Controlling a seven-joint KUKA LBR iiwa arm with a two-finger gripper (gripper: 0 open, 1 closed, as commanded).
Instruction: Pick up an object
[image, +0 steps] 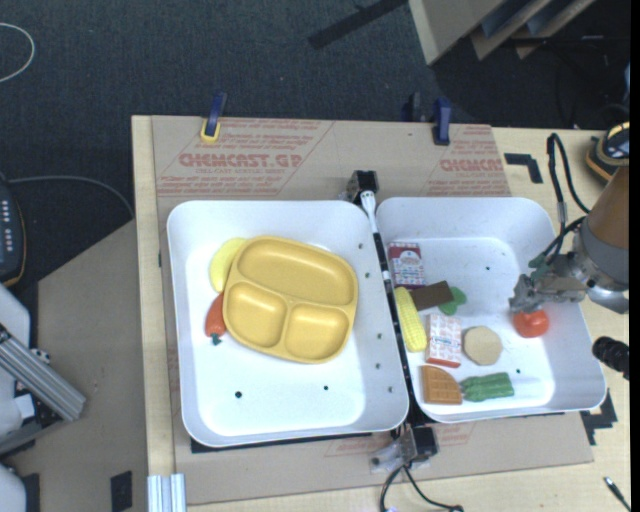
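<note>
Tomato (532, 322), small, red and round, is seen in the right bin (470, 215) by its right wall, directly beneath the gripper (538, 290). It is judged light, hard and slippery, best pinched across its middle. Whether the jaws are open or closed cannot be told. One tomato, one corn cob (408, 318) and one yellow tray (288, 298) are counted.

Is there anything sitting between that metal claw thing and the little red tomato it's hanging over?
Nothing visible does. The tool sits right at the tomato by the right bin's right wall, and the nearest other item, the round cookie, lies off to the left.
</note>
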